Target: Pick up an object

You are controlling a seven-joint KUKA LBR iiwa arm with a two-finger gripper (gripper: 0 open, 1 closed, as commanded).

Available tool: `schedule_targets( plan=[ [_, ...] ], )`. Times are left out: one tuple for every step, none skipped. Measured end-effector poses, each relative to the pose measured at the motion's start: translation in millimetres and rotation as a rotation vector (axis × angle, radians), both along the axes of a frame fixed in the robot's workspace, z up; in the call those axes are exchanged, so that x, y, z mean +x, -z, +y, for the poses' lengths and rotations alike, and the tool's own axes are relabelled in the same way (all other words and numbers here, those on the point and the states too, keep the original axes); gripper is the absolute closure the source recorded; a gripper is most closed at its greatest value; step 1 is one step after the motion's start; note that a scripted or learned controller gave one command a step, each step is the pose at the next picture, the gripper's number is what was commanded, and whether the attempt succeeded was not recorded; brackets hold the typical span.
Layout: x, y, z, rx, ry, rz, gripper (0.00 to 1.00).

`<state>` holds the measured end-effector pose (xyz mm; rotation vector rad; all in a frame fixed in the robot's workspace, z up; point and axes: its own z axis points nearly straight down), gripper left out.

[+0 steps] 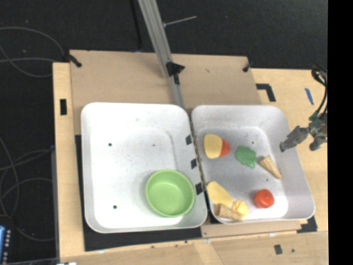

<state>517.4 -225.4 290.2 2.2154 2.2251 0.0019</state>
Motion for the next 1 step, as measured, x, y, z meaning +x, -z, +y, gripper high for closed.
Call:
schedule_targets(
  plan=[
    [0.1,0.0,0.2,0.000,0.000,0.000,0.00]
  ],
)
